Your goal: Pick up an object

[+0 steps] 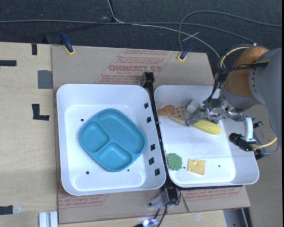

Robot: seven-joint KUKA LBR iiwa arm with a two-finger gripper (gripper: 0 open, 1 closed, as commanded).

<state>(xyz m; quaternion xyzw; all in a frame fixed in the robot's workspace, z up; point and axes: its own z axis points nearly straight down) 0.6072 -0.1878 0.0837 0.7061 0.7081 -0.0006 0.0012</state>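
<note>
Because the gripper (pixel 195 117) sits low in the right bin (pixel 227 174), right beside the corn cob (pixel 208 126), that cob looks like the thing most likely to be picked, though this is a guess from position alone. It lies on its side near the bin's far half, its left end touching or almost touching the grey fingers, and whether those fingers are spread or pressed together I cannot tell, since they blur into one dark shape; nothing is plainly pinched between them. The cob appears to be a light, hard plastic toy, smooth and rounded, so it would probably roll or slide away if pushed from one end; a hold across its middle, square to its length, seems safest. Just left of the gripper lies an orange-brown food piece (pixel 173 111), flatter in look. Nearer the front edge rest a bumpy green ball (pixel 174 161) and a thin cheese slice (pixel 196 166), well apart from the arm. The left bin (pixel 68 141) holds a blue divided plate (pixel 112 139).
</note>
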